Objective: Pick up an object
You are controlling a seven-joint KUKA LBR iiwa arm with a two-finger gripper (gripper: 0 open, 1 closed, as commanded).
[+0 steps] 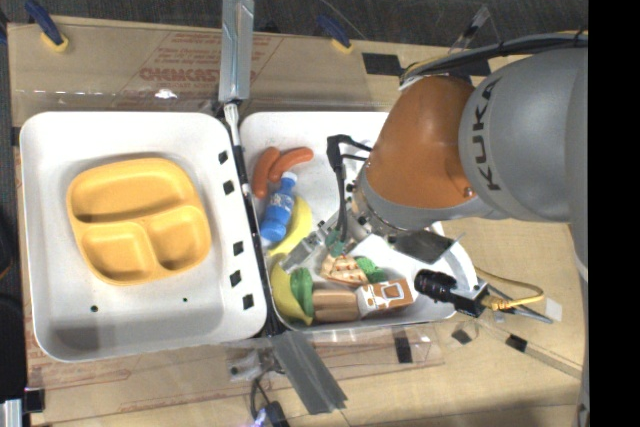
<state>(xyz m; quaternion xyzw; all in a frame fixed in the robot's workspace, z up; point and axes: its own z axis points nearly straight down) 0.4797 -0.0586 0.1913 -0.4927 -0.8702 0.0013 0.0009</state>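
The end effector (338, 240) hangs low in the right bin (300, 127), centre of frame, over a waffle (347, 269); its opening cannot be told. Nearby lie a banana (290, 233), bottle (279, 209) and sausages (278, 165). A yellow tray (138, 216) sits in the left bin (60, 140).

Glossy yellow plastic tray (137, 218) in a smooth white plastic bin (60, 315); matt brown cardboard tabletop (290, 65).

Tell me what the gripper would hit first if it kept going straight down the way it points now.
Most likely the waffle-like toy in the right bin, directly beneath the gripper. The banana and the green piece lie close beside it, and depth is hard to judge from this slanted view.
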